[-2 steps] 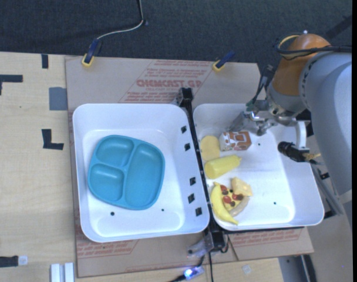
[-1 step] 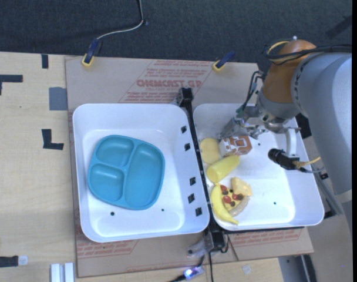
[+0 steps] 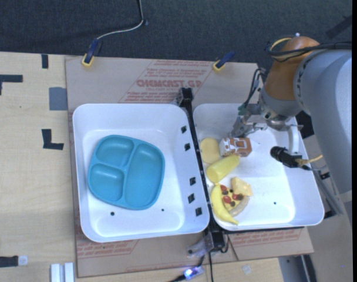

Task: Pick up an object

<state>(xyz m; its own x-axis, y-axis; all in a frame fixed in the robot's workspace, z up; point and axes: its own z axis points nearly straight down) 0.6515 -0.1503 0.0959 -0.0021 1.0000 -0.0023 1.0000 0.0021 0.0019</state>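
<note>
Nearest the camera, at the front of the right bin (image 3: 296, 207), a banana (image 3: 219, 207) curves along the left wall with a toy pizza slice (image 3: 236, 195) touching its right side. Just behind them lies a yellow wedge-shaped piece (image 3: 222, 168), and behind that a pale yellow rounded object (image 3: 209, 149). A small brown-and-white object (image 3: 236, 146) sits just right of the rounded one, directly under the gripper (image 3: 244, 133). The gripper's tips reach down onto its top edge; whether they are spread or pinching it cannot be made out. The left bin (image 3: 90, 119) holds a blue divided plate (image 3: 127, 171). Farther back, the cardboard sheet (image 3: 161, 81) under both bins carries red print, reversed from here; it seems to read "CHEMCAST", though it is not sharp. Blue-and-yellow clamps (image 3: 89, 57) pin its far edge.
</note>
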